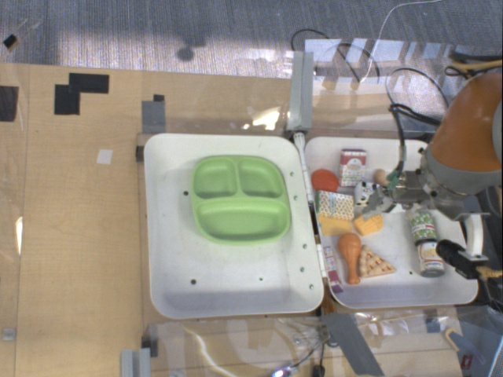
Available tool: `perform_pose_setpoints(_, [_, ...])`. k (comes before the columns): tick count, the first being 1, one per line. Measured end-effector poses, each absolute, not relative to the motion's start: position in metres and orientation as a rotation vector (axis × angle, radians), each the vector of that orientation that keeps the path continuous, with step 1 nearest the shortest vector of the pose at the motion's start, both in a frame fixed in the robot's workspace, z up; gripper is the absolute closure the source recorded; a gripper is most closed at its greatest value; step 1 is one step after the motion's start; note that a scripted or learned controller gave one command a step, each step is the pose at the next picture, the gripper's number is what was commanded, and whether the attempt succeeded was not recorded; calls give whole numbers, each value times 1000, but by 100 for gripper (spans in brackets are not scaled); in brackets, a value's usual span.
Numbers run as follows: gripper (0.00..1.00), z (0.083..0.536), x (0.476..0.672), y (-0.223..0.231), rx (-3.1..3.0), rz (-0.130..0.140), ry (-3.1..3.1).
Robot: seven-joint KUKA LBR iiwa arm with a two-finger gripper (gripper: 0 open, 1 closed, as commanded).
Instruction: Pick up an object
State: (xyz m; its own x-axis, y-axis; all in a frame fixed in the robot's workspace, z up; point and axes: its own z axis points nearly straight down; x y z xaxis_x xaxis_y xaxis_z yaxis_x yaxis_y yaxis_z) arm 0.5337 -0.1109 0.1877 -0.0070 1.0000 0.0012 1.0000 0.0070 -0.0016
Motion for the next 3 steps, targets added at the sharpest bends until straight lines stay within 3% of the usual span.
perform_pose_setpoints(1, [0, 236, 537, -158, -2059, -2, -2374])
perform_pose_setpoints(2, [0, 150, 602, -148, -2150, 0, -2288])
perform_pose_setpoints(3, [0, 120, 630, -169, -2062, -33, -2414])
